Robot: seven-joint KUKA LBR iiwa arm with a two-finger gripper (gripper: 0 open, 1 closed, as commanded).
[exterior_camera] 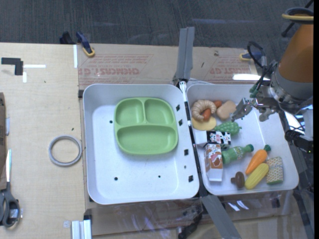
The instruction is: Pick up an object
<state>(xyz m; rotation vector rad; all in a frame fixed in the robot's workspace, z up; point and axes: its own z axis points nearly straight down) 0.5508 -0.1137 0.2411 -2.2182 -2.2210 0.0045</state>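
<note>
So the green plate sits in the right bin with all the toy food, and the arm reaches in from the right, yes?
Not quite. The camera view shows the green plate in the left bin, alone. The toy food lies in the right bin, and the arm does reach in from the right.
</note>
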